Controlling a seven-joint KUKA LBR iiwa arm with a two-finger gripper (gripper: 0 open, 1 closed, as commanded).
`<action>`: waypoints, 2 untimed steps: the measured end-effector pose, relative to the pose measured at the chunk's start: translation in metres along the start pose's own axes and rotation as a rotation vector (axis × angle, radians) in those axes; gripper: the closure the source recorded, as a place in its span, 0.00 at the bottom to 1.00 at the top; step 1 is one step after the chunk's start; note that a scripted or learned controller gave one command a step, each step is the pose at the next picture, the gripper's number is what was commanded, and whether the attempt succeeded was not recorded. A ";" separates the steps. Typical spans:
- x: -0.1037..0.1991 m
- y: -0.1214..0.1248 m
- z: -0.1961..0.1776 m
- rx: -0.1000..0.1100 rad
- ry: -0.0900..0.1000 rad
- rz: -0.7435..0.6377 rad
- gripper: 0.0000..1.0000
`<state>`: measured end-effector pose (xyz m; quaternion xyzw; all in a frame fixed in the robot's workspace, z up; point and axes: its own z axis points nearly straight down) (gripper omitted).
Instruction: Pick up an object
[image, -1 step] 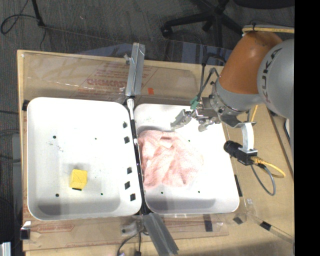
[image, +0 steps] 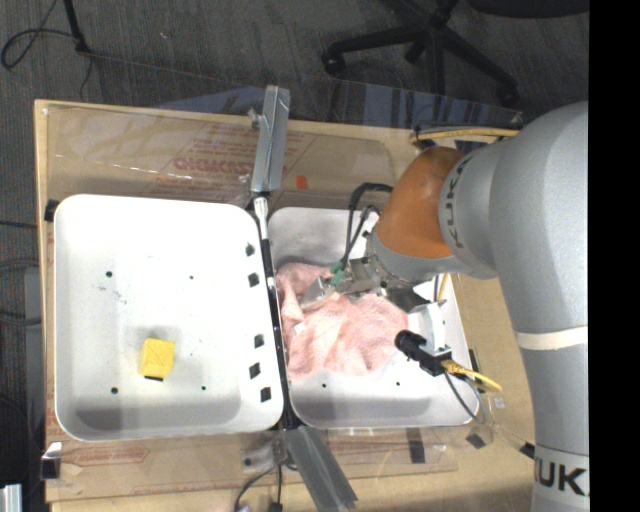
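You are looking down on two shallow white bins set side by side on the bench, parted by a grey metal divider bar (image: 268, 150) that runs from the top of the bench down between them. The left bin (image: 90, 230) holds one small yellow block (image: 157, 358), lying flat on the floor toward the near left part of the bin, well apart from every wall and from the arm.

The right bin (image: 300, 225) holds a crumpled pink cloth (image: 340, 335), which covers most of the middle of the floor and reaches up to the left wall by the divider. The arm (image: 530, 230) comes in from the right, its orange band (image: 420, 205) sitting over the upper right part of this bin. Below the band, the gripper (image: 335, 283) is down at the upper edge of the pink cloth, touching or just above the fabric; you cannot tell which from this angle. You cannot tell either whether the gripper has closed on the cloth, since the wrist and the folds hide that spot.

A black cable (image: 355, 215) loops from the wrist over the back of the right bin. A black cylindrical part (image: 420, 352) with a yellow-tipped lead sticks out over the right side of the cloth
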<state>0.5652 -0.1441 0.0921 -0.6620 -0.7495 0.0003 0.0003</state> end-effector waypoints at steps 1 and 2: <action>0.000 0.000 -0.010 0.000 0.000 -0.004 1.00; 0.016 0.025 -0.111 0.000 0.001 0.045 1.00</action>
